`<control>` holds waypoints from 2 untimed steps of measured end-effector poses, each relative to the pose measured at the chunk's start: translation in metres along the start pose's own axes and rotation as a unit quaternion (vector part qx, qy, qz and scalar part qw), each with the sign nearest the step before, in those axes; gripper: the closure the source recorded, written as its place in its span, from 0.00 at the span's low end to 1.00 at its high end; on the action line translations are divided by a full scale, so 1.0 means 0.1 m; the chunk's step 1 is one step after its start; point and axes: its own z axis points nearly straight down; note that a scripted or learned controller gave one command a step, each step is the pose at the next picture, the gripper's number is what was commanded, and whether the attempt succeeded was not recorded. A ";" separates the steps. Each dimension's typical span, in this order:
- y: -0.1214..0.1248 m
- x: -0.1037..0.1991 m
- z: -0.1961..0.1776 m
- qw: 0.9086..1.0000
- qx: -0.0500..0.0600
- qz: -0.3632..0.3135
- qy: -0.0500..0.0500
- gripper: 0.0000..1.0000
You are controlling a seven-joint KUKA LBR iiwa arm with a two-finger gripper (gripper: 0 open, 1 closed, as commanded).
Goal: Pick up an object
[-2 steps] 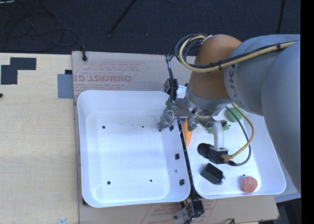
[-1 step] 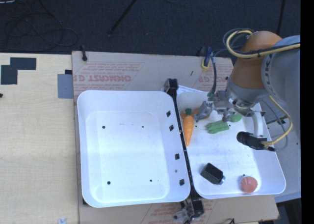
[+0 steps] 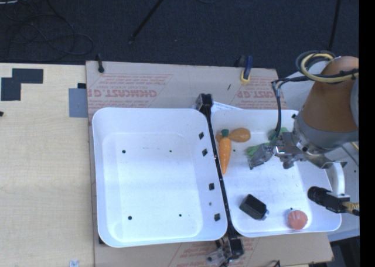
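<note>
Dark floor with trailing cables is showing at the far side; you are looking down on a pale bench with cardboard sheeting under two white bins. Left bin [image 3: 111, 143] is holding nothing that you can make out, apart from small dark dots on its floor. Right bin [image 3: 275, 228] is carrying the candidates: a carrot [image 3: 224, 153] lying against the divider, an orange oval piece [image 3: 240, 135] just beside it at the far end, a black block [image 3: 254, 206] toward the near edge, and a pinkish ball [image 3: 297, 219] in the near right corner. Something green is sitting under the tool, too hidden to name. Gripper [image 3: 262, 156] is hanging low over the bin's middle right, between the oval piece and the block; whether its jaws are spread or closed, you cannot tell, and nothing is visibly between them. Judgement: pick is not yet made, since every object is lying on the bin floor; grasp and lift are remaining.
</note>
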 end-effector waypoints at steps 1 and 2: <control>0.61 -0.17 -1.02 1.000 -0.007 -0.001 -0.002 0.00; 0.04 0.33 -1.14 1.000 0.001 -0.003 0.001 0.00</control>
